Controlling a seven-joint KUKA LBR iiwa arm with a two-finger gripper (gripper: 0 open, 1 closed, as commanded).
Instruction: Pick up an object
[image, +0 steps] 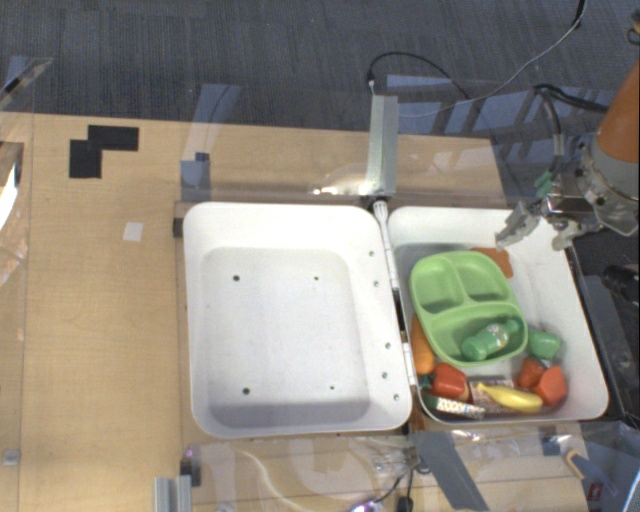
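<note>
The right bin (590, 330) holds a green divided plate (462, 290) with a green can-like item (490, 341) lying in its near compartment. Around the plate lie a yellow banana (511, 398), a red item (450, 380), two more red pieces (542, 379), a green piece (545, 345) and orange pieces (422, 353). My gripper (537, 228) hangs over the bin's far right corner, above and beyond the plate. Its fingers (512, 228) are spread open with nothing between them.
The left bin (280, 310) sits beside the right one, with a metal post (383, 140) rising behind the seam between them. An orange object (500, 262) peeks out behind the plate's far edge. Cables run across the floor at the back right.
</note>
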